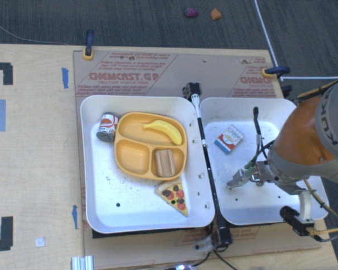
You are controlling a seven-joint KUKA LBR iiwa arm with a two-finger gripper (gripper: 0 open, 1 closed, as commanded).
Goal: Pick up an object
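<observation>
My arm: grey, with the orange band above the wrist, reaching in over the right bin point(281, 210) at the lower right, nearest the camera.
My claw point(235, 182): low over the right bin's floor, pointing toward the wall shared with the left bin point(96, 167); nothing sits between its tips that I can see, and whether it is wide or narrow I cannot tell.
Small carton point(229, 138): blue, white and red, lying flat in the right bin, just beyond my claw toward the far wall, apart from it.
Pizza slice point(174, 197): across the shared wall from my claw, in the left bin, touching the near corner of the yellow tray point(127, 156).
Yellow tray: three compartments, farther off on that same side.
Banana point(164, 129): in the tray's far compartment.
Brown block point(164, 162): in the tray's near compartment, the one closest to my claw.
Can point(107, 127): on its side against the tray's far-left edge, well apart from my claw.
Bench point(28, 167): pale wood beyond the left bin.
</observation>
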